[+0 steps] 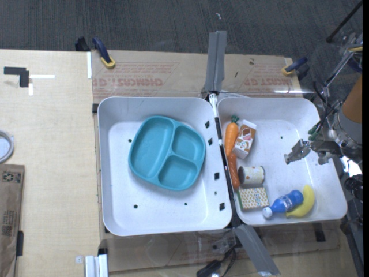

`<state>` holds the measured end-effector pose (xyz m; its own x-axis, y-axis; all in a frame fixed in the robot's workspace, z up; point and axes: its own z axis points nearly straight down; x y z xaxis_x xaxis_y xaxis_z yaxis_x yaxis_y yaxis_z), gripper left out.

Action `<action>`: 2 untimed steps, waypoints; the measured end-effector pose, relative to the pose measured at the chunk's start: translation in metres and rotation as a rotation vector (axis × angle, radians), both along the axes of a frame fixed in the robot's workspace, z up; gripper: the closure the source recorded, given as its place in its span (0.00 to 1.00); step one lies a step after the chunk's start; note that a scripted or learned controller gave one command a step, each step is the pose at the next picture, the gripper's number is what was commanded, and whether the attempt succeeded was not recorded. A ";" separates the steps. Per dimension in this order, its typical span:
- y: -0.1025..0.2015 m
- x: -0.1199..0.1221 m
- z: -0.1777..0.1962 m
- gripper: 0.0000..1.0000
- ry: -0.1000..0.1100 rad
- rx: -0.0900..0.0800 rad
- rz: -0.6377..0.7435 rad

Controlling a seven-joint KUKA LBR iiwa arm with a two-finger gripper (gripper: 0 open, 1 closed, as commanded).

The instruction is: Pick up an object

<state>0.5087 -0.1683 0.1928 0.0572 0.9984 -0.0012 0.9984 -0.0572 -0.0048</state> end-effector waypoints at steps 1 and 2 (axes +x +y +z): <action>0.011 -0.032 -0.104 0.00 -0.001 0.002 0.060; 0.011 -0.032 -0.097 1.00 0.004 0.003 0.057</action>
<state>0.4768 -0.1577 0.0957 -0.0003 1.0000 0.0021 1.0000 0.0003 -0.0086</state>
